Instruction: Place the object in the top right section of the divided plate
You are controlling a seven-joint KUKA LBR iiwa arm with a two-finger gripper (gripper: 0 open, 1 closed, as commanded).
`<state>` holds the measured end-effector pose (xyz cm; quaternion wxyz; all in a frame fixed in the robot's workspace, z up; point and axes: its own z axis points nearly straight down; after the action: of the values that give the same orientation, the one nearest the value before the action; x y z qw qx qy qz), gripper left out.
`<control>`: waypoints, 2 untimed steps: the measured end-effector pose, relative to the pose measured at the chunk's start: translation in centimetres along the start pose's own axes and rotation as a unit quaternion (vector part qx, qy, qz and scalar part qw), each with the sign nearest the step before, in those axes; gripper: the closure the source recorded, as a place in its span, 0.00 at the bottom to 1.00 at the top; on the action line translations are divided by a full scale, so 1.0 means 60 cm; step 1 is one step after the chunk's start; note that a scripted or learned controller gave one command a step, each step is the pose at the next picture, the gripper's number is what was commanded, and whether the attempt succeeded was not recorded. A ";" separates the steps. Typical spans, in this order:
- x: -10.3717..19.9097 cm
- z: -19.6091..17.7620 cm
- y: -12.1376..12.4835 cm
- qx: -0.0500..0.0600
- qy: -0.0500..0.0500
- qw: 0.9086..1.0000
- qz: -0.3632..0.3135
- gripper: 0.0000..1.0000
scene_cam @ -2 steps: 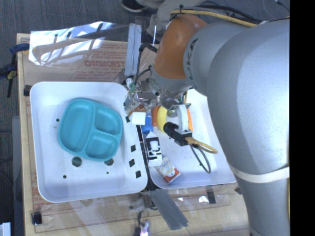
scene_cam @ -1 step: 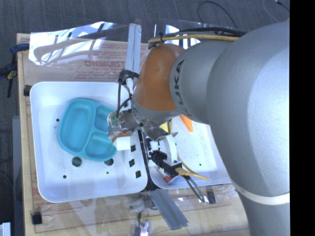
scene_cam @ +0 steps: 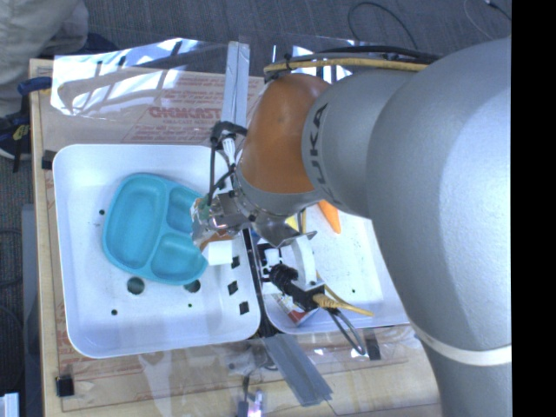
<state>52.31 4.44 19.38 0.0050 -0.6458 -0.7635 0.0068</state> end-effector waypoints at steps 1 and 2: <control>0.060 -0.126 -0.025 -0.007 0.000 0.995 0.096 1.00; 0.000 -0.020 0.007 -0.003 0.000 0.999 0.042 1.00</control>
<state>52.76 4.54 20.59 0.0029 -0.6775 -0.7355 0.0043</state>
